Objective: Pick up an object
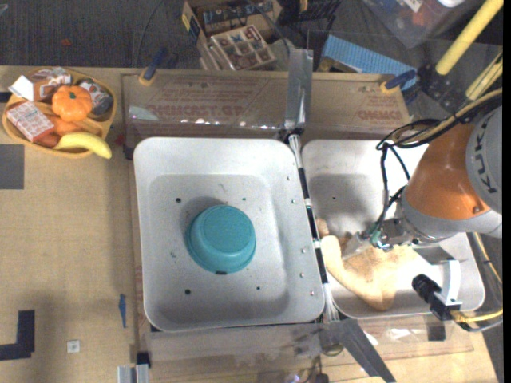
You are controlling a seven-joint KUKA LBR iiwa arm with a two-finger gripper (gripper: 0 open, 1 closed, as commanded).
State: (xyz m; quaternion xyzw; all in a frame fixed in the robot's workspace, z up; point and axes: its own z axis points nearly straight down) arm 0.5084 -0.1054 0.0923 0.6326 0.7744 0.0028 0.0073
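I see the gripper (375, 240) low in the right bin (343, 174), over a tan cloth (371, 274); jaws' state: cannot tell. Teal bowl (222, 238) in left bin (160, 182).

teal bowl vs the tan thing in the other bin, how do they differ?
Colour: the teal bowl is a solid blue-green; the tan object is pale beige with browner patches.
Shape: the bowl is round and appears to lie upside down; the tan object is flat, floppy and irregular.
Place: the bowl sits alone mid-way in the left bin; the tan object lies in the right bin, under the gripper.
Both rest on a bin floor.
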